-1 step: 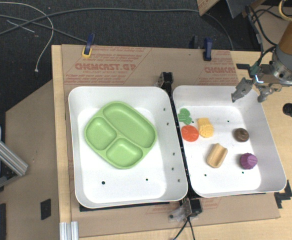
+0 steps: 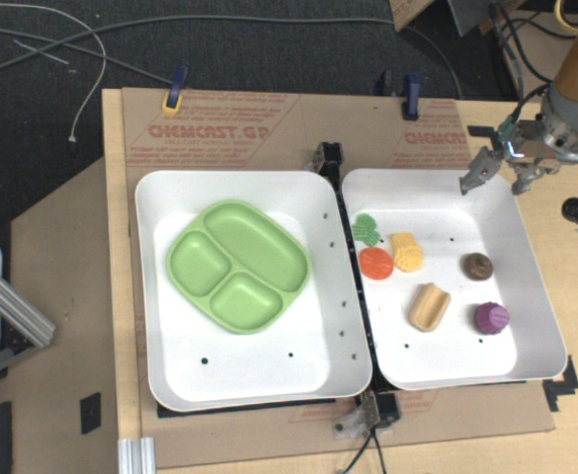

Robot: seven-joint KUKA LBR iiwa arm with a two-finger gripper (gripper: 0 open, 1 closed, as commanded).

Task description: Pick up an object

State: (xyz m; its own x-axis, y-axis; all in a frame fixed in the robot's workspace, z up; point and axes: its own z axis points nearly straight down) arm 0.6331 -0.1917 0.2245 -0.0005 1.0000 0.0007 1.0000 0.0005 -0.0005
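Objects sit loose in my right bin (image 2: 526, 265): a green piece (image 2: 367, 229), an orange-red one (image 2: 375, 263), a yellow one (image 2: 407, 252), a tan block (image 2: 429, 306), a brown ball (image 2: 478, 267) and a purple piece (image 2: 491, 317). The gripper (image 2: 496, 174) hangs over that bin's far right corner, jaws spread apart, nothing between them. In the left bin (image 2: 170, 354) I see a green divided plate (image 2: 237, 265).
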